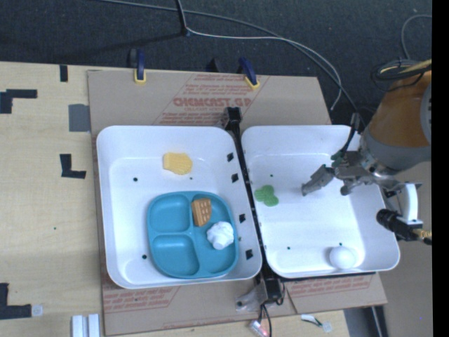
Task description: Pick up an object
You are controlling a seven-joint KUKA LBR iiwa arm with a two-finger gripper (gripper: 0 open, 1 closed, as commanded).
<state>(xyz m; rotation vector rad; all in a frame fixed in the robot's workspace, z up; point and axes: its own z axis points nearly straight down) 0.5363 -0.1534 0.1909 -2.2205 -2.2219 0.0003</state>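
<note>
My gripper hangs over the right bin, mid-right of frame; finger state: cannot tell. Green piece lies just left of it, apart. White ball sits lower right.

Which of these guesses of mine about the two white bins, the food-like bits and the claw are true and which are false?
1. The blue tray sits in the left bin. True.
2. The green piece lies on the blue tray. False: it lies on the floor of the right bin, near the divider.
3. A white ball rests near the right bin's front edge. True.
4. The claw is over the left bin. False: it is over the right bin, to the right of the green piece.
5. The yellow piece lies inside the tray. False: it lies on the bin floor behind the tray.
</note>
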